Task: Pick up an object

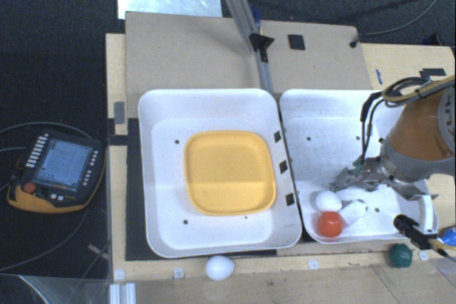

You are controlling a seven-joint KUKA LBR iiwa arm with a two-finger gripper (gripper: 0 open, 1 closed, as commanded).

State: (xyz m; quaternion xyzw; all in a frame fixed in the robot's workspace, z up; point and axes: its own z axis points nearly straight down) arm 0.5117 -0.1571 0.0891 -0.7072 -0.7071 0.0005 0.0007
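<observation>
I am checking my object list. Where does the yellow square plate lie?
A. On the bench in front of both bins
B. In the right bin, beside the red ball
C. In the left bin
C: the yellow square plate lies flat in the left bin.

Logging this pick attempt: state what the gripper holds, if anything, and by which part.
It cannot be told. The gripper is low in the right bin, just above the white egg-shaped object and the red ball, but no object shows between its fingers.

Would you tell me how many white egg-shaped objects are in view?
2: one egg in the right bin above the red ball, one egg on the bench below the left bin. The arm may hide more.
</observation>
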